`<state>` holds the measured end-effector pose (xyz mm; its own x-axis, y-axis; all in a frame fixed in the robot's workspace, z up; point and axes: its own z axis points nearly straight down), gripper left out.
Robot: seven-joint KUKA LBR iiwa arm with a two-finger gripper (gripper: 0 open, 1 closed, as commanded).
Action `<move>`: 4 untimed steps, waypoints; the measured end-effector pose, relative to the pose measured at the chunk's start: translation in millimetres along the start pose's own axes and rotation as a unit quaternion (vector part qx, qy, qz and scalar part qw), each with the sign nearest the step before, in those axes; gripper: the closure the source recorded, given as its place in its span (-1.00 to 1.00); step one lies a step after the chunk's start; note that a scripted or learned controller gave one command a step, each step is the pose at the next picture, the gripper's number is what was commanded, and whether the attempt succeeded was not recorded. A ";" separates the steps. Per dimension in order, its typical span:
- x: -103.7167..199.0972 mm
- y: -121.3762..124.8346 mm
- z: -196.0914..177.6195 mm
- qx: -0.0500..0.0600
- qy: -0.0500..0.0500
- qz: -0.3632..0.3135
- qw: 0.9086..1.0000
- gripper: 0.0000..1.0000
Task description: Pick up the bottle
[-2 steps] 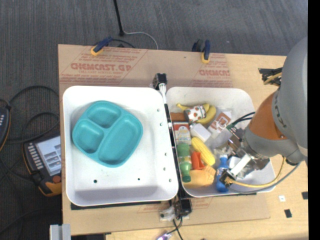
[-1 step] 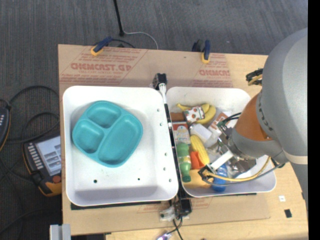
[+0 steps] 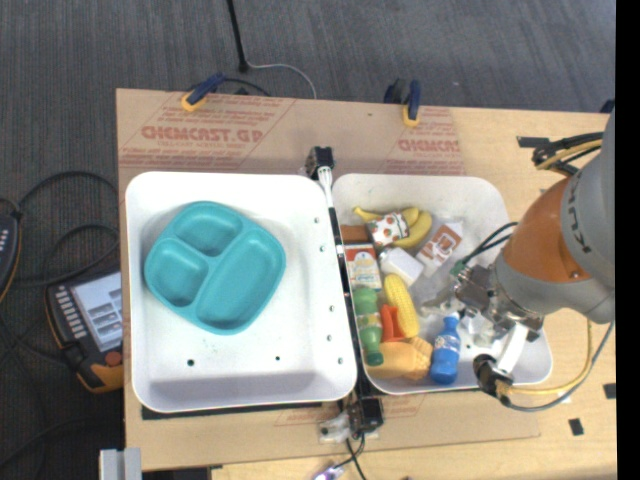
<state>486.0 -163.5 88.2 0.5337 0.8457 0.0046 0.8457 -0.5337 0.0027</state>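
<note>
Pincer grip state unclear, just beside small blue bottle, white cap, upright in right bin

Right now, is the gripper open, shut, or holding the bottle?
Gripper: over the right bin, beside the bottle; it cannot be told whether it is open, shut or holding anything.

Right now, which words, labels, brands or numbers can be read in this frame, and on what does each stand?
"CHEMCAST GP": red print on the brown board behind the left bin.
The same red print on the board behind the right bin, partly cut off under the clamp: not fully readable.
Labels on the small cartons and the bottle in the right bin: too small to read.
Device beside the bench: blurred.
</note>
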 end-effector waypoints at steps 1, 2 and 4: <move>7.6 -3.1 -0.2 -0.007 -0.001 0.248 0.969 -1.00; 55.9 -9.2 0.5 -0.005 -0.002 0.393 0.920 -1.00; 47.9 -31.5 0.2 -0.002 -0.002 0.206 0.979 -1.00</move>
<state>484.9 -106.2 88.2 0.8296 0.5584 0.0021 0.5584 -0.8296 0.0058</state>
